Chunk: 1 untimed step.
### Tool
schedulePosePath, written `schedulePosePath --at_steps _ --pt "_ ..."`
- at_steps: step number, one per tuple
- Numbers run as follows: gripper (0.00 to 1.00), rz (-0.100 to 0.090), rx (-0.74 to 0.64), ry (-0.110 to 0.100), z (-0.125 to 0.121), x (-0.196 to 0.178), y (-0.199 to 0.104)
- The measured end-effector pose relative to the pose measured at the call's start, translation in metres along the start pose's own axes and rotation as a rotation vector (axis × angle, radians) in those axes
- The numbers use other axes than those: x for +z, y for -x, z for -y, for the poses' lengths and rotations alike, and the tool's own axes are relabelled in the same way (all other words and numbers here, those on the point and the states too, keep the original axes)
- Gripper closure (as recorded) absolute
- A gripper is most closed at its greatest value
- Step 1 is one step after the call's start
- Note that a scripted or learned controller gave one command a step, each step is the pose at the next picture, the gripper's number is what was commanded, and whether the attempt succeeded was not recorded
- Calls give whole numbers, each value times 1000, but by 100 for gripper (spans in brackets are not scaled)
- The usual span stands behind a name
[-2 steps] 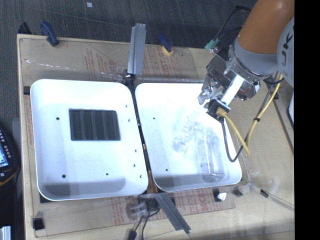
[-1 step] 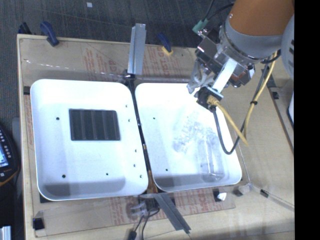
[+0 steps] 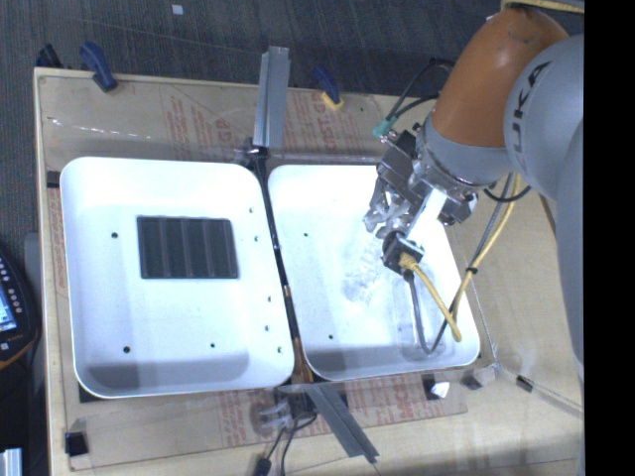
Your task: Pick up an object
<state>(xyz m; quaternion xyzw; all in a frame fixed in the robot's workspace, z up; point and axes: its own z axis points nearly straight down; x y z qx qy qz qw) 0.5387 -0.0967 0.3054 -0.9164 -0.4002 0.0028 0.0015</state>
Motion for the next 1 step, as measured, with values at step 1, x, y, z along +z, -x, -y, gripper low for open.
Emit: schedulePosePath --at_steps 1 --pt "100 -3 -66 2 5 -24 58"
